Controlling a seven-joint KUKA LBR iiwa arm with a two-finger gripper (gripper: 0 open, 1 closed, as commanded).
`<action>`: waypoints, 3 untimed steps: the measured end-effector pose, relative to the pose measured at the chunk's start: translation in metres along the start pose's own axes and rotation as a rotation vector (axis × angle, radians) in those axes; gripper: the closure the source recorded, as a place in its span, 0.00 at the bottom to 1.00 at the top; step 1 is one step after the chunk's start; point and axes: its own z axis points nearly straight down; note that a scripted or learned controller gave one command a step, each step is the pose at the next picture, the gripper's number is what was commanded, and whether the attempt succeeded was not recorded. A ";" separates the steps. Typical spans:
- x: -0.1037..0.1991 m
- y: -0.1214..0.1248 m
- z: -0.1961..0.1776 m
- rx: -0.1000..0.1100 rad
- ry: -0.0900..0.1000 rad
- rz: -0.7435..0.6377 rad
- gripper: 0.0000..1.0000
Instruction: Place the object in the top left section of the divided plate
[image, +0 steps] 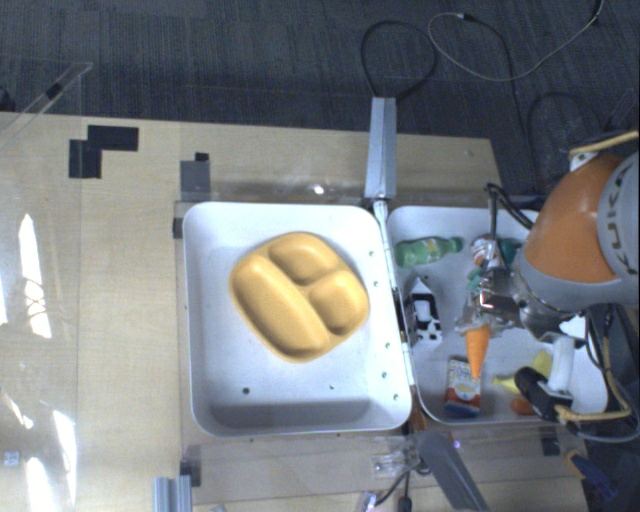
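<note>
Overhead slanted view of the bench with two white bins. The left bin (200, 330) is holding the yellow divided plate (300, 295), which is lying tilted, its three sections all bare. The top left section (300, 258) is reading as the upper lobe, separated from the others by raised ridges. The right bin (432, 405) is carrying the loose objects: a green bottle (428, 250) along the far wall, a black-and-white toy (424, 312) against the left wall, an orange carrot (477, 350) pointing toward the near wall, a small printed packet (461, 385) just below it, and a yellow piece (520, 381) near the right side.

The arm (585, 235) is reaching in from the right, and its gripper (487, 300) is hanging over the top of the carrot; whether the fingers are apart or together cannot be told here, and nothing is visibly clamped between them.

Judged step: picking an object from the right bin, most likely the carrot. To do it well, the fingers should be straddling the carrot across its narrow width, near the thick end, clear of the packet touching its tip. After lifting, the load should be travelling high over the wall between the bins and releasing low over the upper lobe, inside the ridges, since the tilted plate could let a rounded object roll.
</note>
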 end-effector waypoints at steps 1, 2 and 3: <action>0.079 0.046 -0.069 -0.002 -0.001 -0.591 1.00; 0.154 0.074 -0.029 -0.002 -0.001 -0.636 1.00; 0.156 0.076 -0.041 -0.009 -0.001 -0.643 1.00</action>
